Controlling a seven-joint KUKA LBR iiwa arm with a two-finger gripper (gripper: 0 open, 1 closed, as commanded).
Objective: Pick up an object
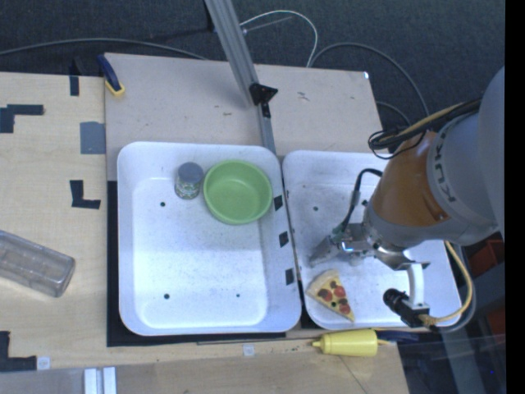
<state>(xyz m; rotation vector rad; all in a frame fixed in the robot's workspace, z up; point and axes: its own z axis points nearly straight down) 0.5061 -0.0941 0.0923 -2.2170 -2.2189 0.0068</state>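
Observation:
My gripper [325, 251] hangs low in the right bin [328, 175], near its left side, with the grey and orange arm reaching in from the right. A toy pizza slice [331, 292] lies flat on the bin floor just in front of the gripper, apart from it. I see nothing held in the gripper. The left bin [148, 290] holds a green bowl [238, 191] at its far right corner, and a small jar with a grey lid [189, 180] stands beside the bowl on its left.
A yellow squeeze bottle [349, 343] lies on the bench just outside the right bin's front rim. A clear plastic container [31, 263] rests on the bench at far left. A slanted metal pole [238, 48] rises behind the bins.

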